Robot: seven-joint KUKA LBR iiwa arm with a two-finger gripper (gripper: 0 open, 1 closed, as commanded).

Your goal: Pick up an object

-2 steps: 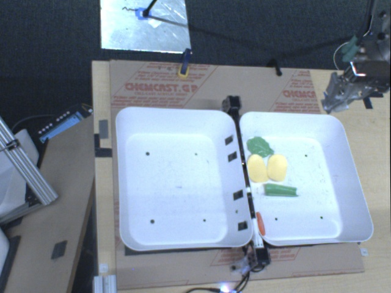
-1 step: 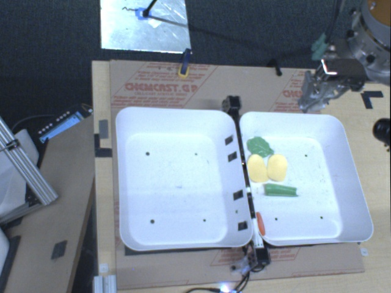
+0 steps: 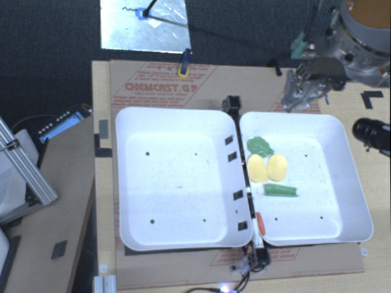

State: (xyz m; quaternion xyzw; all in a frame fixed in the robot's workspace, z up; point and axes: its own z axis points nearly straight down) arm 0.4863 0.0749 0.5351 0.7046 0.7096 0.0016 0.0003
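**Gripper above the far edge, objects low in the right bin**

Right now your grey two-finger gripper (image 3: 300,93) hangs over the far edge of the right shallow white bin (image 3: 342,163), near that bin's far left corner, and nothing is between its fingers. Whether those fingers are spread or closed you cannot tell from this slant, so treat that as unknown.

The things to pick sit in a loose cluster against the right bin's left wall, toward the near side of the gripper: a crumpled green leafy piece (image 3: 259,145), two pale yellow rounded pieces (image 3: 267,168) touching each other just nearer than it, and a slim green pod-shaped stick (image 3: 280,190) nearer still. A small orange-red piece (image 3: 261,224) lies at the bin's near left corner, hard against the divider.

The relation that matters: the cluster lies nearer the bench's front edge than the gripper and slightly left of it. The green stick's long axis runs left to right across the bin, so you would likely want the fingers to close across its short width. The left white bin (image 3: 177,176) holds no candidates.
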